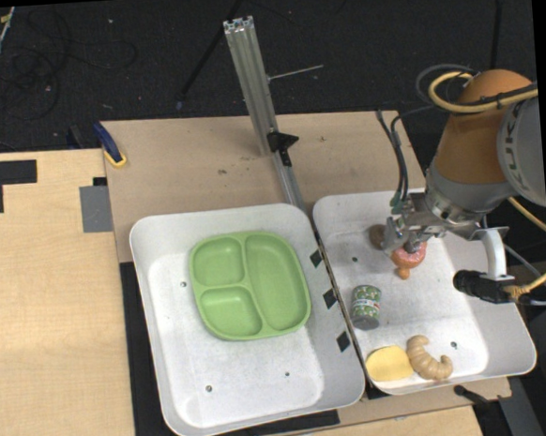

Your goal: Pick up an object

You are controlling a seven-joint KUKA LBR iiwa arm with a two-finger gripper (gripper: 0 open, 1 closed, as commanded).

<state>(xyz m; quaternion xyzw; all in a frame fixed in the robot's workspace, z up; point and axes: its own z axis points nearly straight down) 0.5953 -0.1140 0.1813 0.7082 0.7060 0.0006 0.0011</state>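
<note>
The small orange-pink toy sits in the upper middle of my right bin, just under my claw, and I judge it could slip or roll aside if I close off-centre, since it looks rounded, glossy and partly hidden by my own wrist. Whether my claw is open, or has any grip on it, I cannot tell. Nearby lie a small green can, a yellow piece and a tan croissant-shaped thing; the green divided plate rests in the left bin.
</note>
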